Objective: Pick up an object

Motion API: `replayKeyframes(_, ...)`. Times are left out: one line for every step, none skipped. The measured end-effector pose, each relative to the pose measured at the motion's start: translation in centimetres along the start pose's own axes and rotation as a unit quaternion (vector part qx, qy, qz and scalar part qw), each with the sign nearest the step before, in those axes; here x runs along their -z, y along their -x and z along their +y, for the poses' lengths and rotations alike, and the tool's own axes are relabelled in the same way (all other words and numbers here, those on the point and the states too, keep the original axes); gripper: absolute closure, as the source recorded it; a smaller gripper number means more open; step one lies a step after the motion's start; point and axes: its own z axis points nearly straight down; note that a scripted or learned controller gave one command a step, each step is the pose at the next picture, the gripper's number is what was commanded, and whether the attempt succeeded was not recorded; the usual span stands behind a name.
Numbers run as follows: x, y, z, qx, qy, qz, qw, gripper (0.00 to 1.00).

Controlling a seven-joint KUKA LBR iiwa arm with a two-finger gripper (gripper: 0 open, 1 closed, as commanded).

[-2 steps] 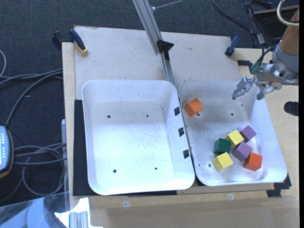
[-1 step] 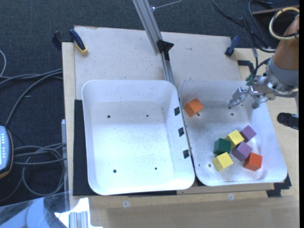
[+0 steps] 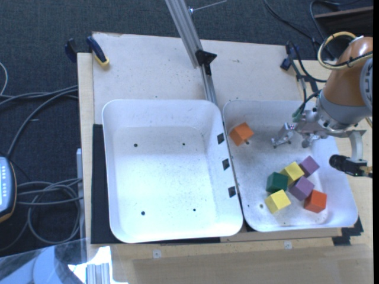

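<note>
Camera view is showing the orange block (image 3: 241, 134) lying alone near the upper left of the right bin (image 3: 349, 209), with the other blocks (image 3: 294, 186) clustering toward its lower right. The gripper (image 3: 285, 136) is hovering between them, fingers slightly parted and gripping nothing. Judging from this, the pick is not yet begun; descent, closing and lifting are all remaining

Robot lab. Plywood bench (image 3: 148, 70) on dark carpet (image 3: 41, 16), two white bins (image 3: 118, 123) side by side, clamps (image 3: 98, 51) at the far corners, an aluminium pole (image 3: 185, 22) slanting up from the far side, loose cables (image 3: 35, 182) on the floor at left.
</note>
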Motion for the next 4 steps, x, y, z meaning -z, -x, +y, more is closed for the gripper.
replayKeyframes(1.6,0.0,0.3,0.001,0.006,-0.001,1.0000,1.00)
replayKeyframes(6.5,-0.5,1.2,0.001,0.007,-0.002,1.0000,1.00)
replayKeyframes(11.1,-1.0,1.3,0.001,0.007,-0.002,1.0000,1.00)
replayKeyframes(14.4,-1.0,1.4,0.001,0.007,-0.002,1.0000,1.00)
